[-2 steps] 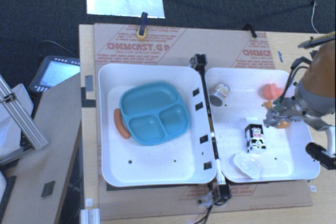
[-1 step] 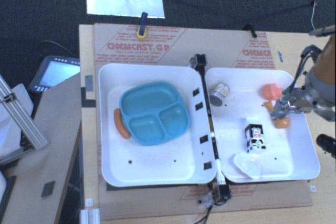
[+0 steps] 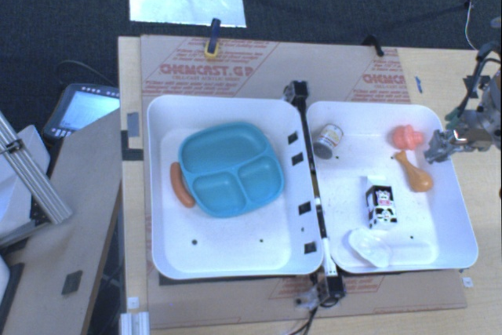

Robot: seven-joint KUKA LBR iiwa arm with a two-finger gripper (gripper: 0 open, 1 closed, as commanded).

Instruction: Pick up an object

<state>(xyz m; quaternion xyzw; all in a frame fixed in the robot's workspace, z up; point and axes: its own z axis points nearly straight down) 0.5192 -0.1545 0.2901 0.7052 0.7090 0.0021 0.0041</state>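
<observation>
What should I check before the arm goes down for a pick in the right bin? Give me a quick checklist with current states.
1. Gripper over the right bin: ok, it sits at the bin's right rim.
2. Gripper carrying nothing: ok, nothing seen between its fingers.
3. Finger opening wide enough: cannot tell, too small and blurred.
4. Nearest targets free to grasp: ok, the orange pear-shaped toy and pink toy lie close to the gripper, apart from the bin wall.
5. Other objects clear of the path: ok, the small carton, can and white lid lie further left or nearer the camera.
</observation>
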